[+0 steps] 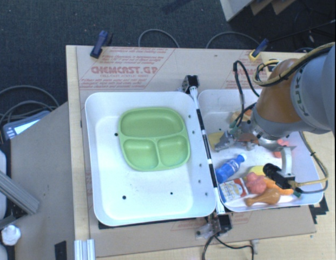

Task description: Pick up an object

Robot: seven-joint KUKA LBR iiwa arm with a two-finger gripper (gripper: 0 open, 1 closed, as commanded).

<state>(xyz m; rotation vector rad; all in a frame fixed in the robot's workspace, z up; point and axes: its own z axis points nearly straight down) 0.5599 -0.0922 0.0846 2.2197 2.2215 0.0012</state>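
Picking from the crowded right bin [314, 161], you'd best lower the gripper [228, 138], whose closure I cannot tell, squarely over the blue bottle [230, 167] lying just beneath it, clear of the pink toy [256, 183] nearby

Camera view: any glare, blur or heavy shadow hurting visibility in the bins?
Camera view: even, soft lighting and sharp focus; the green tray reads cleanly, with mild sheen on the left bin. The arm overhangs the right bin, shading and hiding the clutter around the pincer.
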